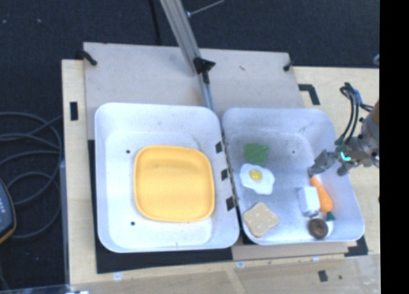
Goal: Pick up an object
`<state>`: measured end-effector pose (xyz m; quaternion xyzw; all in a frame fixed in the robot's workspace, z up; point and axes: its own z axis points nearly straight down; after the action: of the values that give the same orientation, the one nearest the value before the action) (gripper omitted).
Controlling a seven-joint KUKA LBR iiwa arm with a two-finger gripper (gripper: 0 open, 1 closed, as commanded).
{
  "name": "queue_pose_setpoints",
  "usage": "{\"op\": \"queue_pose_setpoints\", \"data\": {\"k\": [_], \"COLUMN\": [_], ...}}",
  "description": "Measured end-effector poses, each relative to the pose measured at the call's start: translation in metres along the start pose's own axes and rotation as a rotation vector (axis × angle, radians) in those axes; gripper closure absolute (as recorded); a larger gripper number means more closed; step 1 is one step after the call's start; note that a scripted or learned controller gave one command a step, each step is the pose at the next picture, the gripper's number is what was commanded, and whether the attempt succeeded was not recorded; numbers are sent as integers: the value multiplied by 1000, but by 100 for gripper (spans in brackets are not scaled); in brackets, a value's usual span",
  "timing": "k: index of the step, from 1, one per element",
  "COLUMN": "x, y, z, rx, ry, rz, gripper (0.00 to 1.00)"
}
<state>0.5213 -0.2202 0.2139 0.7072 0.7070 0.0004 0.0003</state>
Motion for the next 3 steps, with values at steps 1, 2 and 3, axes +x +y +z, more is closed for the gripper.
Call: {"op": "queue_pose_setpoints", "data": {"k": [1,2,3], "x": [0,-5,-5], "y": [0,7,3], "z": [0,47,89], "rx": [0,4,4], "ry": [0,0,0], "rz": [0,1,1], "gripper": [0,0,0]}}
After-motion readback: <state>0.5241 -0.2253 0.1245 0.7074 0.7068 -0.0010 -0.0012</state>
